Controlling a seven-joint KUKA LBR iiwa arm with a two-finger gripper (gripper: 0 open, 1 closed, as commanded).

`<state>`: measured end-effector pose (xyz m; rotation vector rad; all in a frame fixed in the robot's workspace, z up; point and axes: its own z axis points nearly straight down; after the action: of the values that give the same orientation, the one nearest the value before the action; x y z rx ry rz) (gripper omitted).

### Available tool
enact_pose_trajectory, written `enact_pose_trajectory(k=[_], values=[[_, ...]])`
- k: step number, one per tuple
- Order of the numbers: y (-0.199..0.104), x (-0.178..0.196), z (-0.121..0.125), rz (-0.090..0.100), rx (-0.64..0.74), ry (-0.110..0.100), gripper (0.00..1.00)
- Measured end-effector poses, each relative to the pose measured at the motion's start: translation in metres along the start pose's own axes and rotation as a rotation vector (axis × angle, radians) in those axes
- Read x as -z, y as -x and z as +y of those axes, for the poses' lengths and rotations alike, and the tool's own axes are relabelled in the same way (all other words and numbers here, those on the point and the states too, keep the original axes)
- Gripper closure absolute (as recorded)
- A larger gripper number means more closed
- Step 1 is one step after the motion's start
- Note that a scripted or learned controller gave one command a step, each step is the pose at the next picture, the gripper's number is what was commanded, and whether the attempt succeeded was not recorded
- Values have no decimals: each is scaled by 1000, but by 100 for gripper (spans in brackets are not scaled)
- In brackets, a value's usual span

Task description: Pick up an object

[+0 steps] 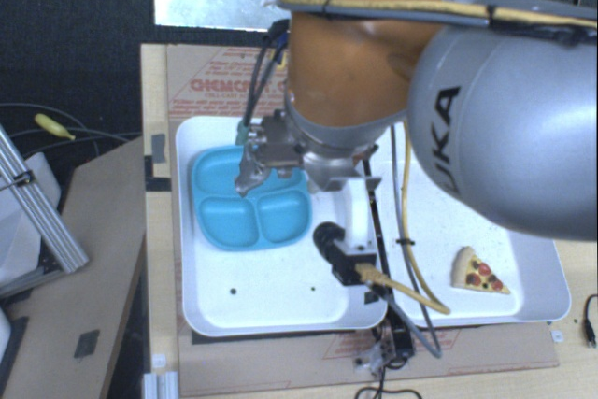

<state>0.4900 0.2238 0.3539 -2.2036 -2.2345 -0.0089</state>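
A blue divided plate (222, 206) lies in the left white bin (271, 299), towards its far left. My gripper (248, 178) hangs over the plate's upper right part, at or just above its surface, and the arm's wrist hides much of it. I see nothing held in it. A toy pizza slice (479, 274) lies in the right bin (528, 299), near the front, well clear of the gripper.
The arm's orange band (355, 42) and grey link (514, 117) cover the back of both bins. A black fitting with cables (336, 252) hangs over the wall between the bins. Bare bin floor shows in front of the plate.
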Motion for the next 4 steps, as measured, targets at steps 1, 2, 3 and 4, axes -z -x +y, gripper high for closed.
enact_pose_trajectory(k=[1,2,3,4], values=[[-8,-246,6,-11,-14,-15,0],[14,-271,100,-7,-17,2,0],[70,-228,177,-7,-18,6,0],[117,-267,177,0,-16,-9,0]])
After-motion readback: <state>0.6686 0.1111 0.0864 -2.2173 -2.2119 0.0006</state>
